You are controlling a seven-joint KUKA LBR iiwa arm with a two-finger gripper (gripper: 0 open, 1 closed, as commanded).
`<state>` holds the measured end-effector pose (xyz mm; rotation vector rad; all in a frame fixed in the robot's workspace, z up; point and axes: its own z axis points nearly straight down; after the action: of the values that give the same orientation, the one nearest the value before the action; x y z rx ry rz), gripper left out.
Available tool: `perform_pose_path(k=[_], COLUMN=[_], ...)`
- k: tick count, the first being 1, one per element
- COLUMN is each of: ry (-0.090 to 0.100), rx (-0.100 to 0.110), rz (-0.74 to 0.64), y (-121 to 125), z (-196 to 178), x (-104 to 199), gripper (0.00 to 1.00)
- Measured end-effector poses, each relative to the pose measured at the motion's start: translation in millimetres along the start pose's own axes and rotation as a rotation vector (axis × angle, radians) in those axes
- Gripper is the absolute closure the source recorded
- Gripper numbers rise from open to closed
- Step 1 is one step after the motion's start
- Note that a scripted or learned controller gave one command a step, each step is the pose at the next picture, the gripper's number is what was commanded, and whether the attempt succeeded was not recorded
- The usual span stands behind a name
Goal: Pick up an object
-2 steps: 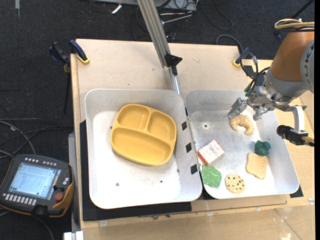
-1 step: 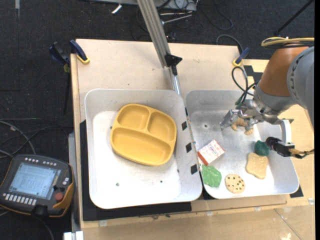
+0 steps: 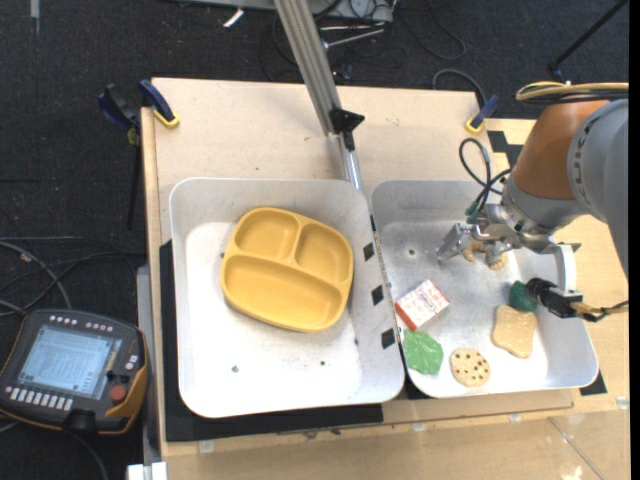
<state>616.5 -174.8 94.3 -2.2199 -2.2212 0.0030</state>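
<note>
Five small items [image 3: 423,303], perhaps food.

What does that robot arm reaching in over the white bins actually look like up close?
The arm is a thick, rounded grey tube with a broad orange band above its wrist. At its end sits a small gripper of bare silver metal. Black cables loop beside the wrist, and a yellow cable runs along the top of the arm. I see no readable markings on it.
</note>
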Motion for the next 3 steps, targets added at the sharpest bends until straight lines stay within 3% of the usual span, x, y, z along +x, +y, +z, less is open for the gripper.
perform_pose_path(k=[1, 3], ry=[-0.001, -0.002], rx=[-0.004, -0.009], rz=[0.0, -0.002], y=[1, 6], z=[-12, -98], x=[0, -1], gripper=[1.0, 1.0])
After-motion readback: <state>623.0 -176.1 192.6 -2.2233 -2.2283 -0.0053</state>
